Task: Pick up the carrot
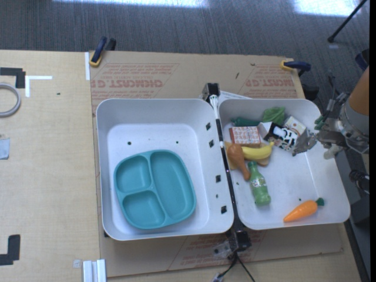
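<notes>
The tool hangs over the right bin's right rim. Just left of it lies the toy cow, then the banana and the box. The bottle lies further left and nearer the camera. The carrot lies in front of the tool, well apart. The left bin, far left on the table, holds the divided plate.
</notes>
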You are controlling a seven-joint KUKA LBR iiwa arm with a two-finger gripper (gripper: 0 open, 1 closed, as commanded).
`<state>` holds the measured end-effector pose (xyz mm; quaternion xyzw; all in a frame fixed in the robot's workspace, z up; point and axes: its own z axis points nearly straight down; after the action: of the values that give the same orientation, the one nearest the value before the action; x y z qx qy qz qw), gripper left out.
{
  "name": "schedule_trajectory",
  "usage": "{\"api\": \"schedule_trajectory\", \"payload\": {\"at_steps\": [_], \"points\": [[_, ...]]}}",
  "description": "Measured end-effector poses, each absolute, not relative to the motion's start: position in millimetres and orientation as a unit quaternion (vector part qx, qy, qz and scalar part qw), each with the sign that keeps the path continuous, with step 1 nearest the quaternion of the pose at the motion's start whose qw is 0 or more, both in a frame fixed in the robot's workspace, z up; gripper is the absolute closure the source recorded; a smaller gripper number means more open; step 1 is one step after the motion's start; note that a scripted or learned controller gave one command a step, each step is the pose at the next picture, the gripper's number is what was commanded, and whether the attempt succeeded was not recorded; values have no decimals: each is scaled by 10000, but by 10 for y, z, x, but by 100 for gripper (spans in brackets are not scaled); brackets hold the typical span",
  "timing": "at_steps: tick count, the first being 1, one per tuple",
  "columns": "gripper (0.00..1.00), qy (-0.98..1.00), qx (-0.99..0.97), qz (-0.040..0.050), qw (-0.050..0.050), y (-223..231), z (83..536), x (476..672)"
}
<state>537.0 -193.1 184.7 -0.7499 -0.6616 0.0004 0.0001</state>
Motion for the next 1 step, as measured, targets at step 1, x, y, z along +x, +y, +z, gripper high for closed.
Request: {"api": "schedule_trajectory", "payload": {"at_steps": [1], "points": [[0, -6988, -7153, 0, 3, -2053, 919, 4806]]}}
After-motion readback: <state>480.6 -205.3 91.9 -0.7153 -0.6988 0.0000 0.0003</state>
